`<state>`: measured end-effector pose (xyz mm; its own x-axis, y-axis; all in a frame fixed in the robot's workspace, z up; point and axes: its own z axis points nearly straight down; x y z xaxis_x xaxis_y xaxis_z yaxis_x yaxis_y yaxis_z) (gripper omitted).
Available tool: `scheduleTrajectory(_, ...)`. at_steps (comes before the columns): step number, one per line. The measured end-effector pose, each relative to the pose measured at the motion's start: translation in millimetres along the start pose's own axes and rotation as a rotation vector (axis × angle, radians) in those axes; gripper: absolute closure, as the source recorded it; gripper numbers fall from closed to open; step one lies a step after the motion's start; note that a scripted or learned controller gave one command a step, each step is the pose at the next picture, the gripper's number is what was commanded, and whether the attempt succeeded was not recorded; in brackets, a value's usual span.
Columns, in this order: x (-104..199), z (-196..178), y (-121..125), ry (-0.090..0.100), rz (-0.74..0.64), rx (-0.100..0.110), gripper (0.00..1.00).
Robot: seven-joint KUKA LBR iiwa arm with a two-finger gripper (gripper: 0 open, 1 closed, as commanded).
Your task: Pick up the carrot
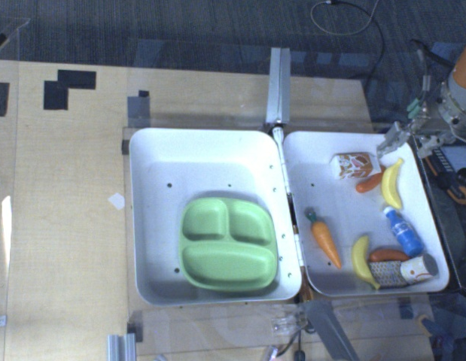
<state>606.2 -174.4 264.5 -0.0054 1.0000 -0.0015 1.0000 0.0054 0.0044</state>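
Carrot (325, 241) lying free on the floor of the right bin (323, 153), near its left wall, long axis from 11 to 5 o'clock, green top at 11; roughly 8 o'clock from the gripper (394, 135), well apart, at the bin's upper right corner; finger state impossible to tell. Just beside the tip at 4 o'clock, a small banana (360, 258); otherwise open floor around.
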Motion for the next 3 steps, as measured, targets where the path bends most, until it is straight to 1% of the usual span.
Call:
scheduleTrajectory(1, 66, 35, -8, 0.001, -0.082, -0.001, 0.00)
scheduleTrajectory(2, 122, 79, -61, 0.002, -0.303, -0.001, 0.00)
scheduleTrajectory(3, 79, 174, -99, -0.002, -0.436, -0.009, 0.00)
